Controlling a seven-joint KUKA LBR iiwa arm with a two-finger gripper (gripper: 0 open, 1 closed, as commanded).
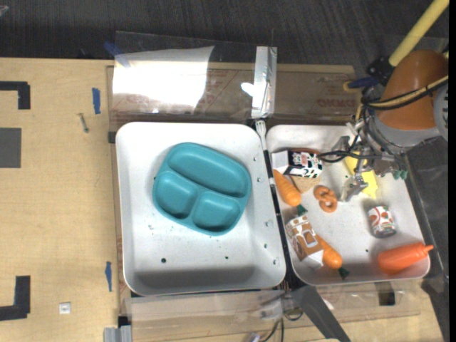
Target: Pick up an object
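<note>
Over right bin (pixel 410 209), arm reaches down, gripper (pixel 358 182) at yellow block (pixel 365 175); finger state unclear, block partly hidden.

left bin (pixel 135 262): teal tray (pixel 201 187) | right bin (pixel 410 212): carrots, can (pixel 381 220), pretzel (pixel 325 198) | gripper (pixel 358 180) hovered above yellow item (pixel 368 184)

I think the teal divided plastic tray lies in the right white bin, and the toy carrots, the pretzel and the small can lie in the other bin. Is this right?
Not quite: the camera view shows the teal divided plastic tray in the left white bin. The orange toy carrots, the brown pretzel and the small can lie in the other bin, the right white bin, as you said.
</note>
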